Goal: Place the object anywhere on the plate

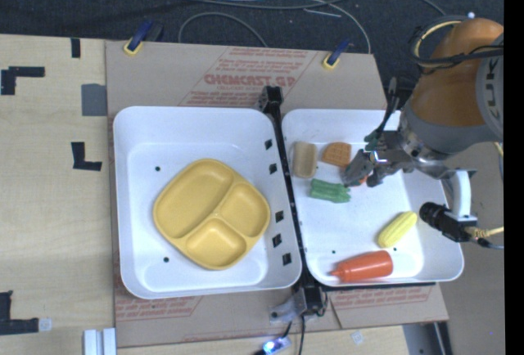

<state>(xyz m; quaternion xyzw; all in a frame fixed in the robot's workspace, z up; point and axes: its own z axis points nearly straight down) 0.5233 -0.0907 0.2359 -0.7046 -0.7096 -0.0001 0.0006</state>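
The arm reaches in from the right and hangs its gripper point(366, 168) low over the right bin point(426, 267), between the orange piece point(336, 154) and the green piece point(329, 191). Whether it is spread or pinching cannot be told from this slant; nothing shows clearly inside it. Its spot suggests the program is going for one of those two, most likely the green piece, which lies just beside and below the tip. A beige piece point(304, 159) lies against the bin's left wall, a yellow corn point(396, 228) and a red-orange piece point(362, 267) sit nearer the front, well apart from the gripper. The yellow plate point(212, 213) lies in the left bin point(135, 181), three compartments up and bare, so any of them will serve as a drop spot. The bins touch along a clipped divider on the desk, which the carry must clear
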